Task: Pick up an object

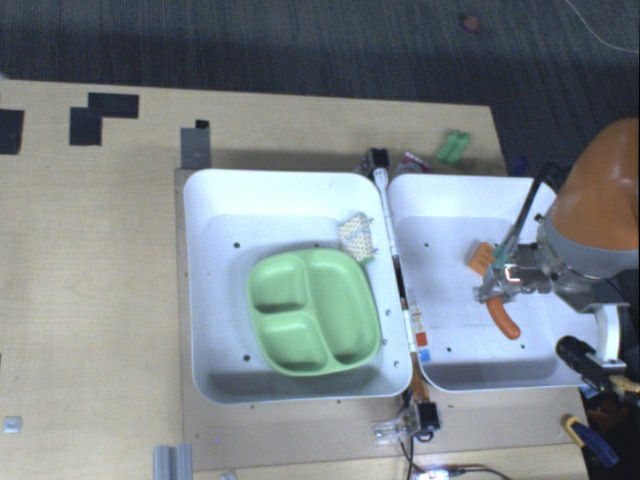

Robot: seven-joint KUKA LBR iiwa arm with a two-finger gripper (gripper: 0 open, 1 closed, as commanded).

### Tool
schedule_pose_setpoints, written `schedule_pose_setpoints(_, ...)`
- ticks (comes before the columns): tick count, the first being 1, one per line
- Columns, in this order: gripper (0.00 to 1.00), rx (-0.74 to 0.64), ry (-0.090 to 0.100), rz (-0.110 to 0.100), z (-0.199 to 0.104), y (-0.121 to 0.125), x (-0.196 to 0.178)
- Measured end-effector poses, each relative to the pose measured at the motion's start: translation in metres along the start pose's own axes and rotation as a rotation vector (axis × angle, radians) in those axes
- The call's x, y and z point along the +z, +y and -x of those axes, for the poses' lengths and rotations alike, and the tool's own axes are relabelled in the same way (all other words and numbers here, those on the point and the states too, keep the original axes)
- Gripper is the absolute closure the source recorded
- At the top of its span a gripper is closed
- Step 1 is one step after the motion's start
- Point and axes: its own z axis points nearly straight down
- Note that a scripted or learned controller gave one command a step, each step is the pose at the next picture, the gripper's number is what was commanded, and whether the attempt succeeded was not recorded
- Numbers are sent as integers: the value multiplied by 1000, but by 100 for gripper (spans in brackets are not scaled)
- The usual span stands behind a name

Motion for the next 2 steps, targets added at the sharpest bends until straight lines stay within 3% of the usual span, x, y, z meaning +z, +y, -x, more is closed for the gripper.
schedule_pose_setpoints(2, 100, -2, 1, 1, -14, 1, 3)
